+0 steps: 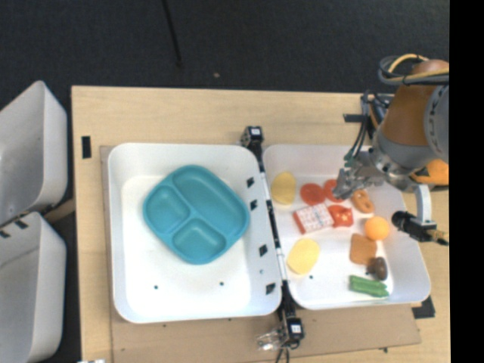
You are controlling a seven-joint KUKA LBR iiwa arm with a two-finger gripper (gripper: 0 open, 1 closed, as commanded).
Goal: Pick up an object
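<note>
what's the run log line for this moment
tool low in right white bin | beside round red toy piece | blue divided plastic tray in left bin

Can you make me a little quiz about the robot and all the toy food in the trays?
1. True or false: the blue plate lies in the same bin as the toy food.
2. What colour is the long toy nearest the front edge of the right bin?
3. The gripper is above which part of the right bin? A) its back part, near the red pieces B) its front corner, by the green toy C) the left bin

Key
1. False: the plate is in the left bin, the food in the right one.
2. Green.
3. A.
</note>
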